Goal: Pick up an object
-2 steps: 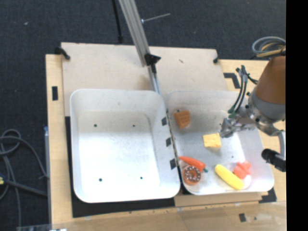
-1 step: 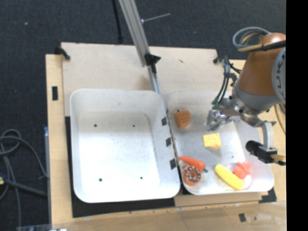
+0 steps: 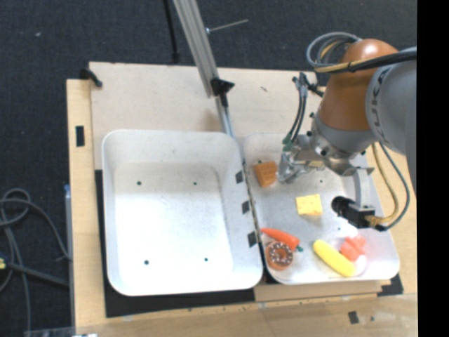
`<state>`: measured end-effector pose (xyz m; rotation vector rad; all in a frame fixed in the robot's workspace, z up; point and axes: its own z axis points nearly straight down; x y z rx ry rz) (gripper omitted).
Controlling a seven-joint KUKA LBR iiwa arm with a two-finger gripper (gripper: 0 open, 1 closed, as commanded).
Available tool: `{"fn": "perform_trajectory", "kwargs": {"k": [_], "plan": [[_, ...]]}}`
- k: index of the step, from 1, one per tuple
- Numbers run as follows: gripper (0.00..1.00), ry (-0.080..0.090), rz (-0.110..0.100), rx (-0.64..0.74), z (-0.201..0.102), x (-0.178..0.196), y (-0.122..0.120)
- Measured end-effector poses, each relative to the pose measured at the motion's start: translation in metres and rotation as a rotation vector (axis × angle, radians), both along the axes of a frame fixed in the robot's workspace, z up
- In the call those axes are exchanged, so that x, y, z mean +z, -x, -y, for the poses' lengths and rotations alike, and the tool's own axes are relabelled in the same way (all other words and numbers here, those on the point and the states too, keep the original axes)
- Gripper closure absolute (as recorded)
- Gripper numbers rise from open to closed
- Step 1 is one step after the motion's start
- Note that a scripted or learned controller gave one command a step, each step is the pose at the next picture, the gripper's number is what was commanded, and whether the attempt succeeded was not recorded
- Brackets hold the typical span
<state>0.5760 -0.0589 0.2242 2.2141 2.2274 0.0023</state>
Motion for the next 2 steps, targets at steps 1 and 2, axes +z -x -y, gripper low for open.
{"fn": "perform_trajectory", "kwargs": {"k": [1,2], "plan": [[1.0,-0.001,0.002,0.001,-0.048,0.014,-0.028],[1.0,-0.001,0.001,0.002,-0.095,0.026,-0.053]]}}
